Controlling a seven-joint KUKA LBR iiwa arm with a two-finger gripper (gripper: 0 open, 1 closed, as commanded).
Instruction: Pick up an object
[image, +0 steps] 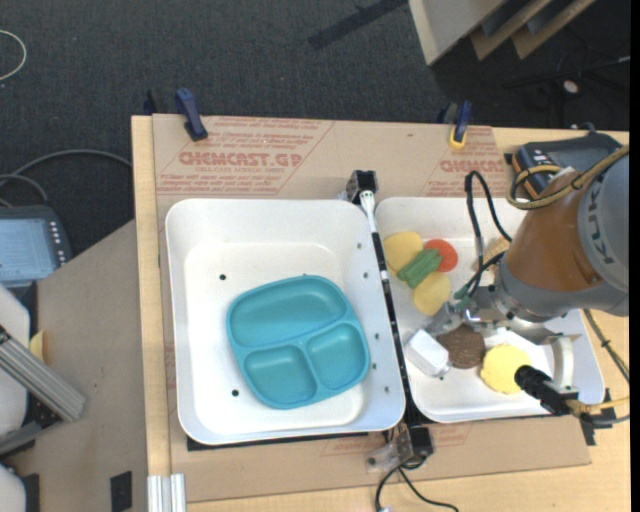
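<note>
Tool (452, 322) low in right bin (590, 375); brown object (465, 349) just beside, white block (427, 353) near

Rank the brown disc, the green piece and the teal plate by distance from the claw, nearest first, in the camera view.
1. Brown disc, right bin, just below the claw.
2. Green piece, right bin, up and left of it.
3. Teal plate, left bin, farthest.
</note>
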